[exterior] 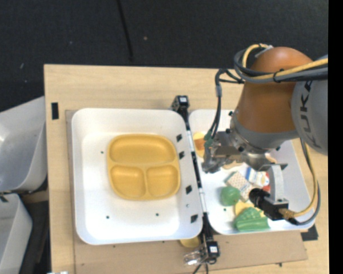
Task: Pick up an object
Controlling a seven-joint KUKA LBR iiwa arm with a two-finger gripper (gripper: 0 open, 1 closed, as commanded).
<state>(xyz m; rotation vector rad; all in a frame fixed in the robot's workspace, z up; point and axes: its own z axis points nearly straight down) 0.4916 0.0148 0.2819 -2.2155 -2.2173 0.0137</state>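
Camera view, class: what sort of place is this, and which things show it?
Probably a robotics lab's test bench: a robot arm reaches over two white bins on a wooden bench, one with a yellow tray, the other with small toys.

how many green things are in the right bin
2. A rounded green piece lies near the middle of the right bin, and a larger ridged green piece sits by its front edge. The arm covers much of that bin, so more may be hidden.

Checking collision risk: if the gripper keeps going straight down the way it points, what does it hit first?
Probably the floor of the right bin near its left wall, beside an orange item. The gripper points down there; the green toys lie off to the side. Depth is unclear from this slant.
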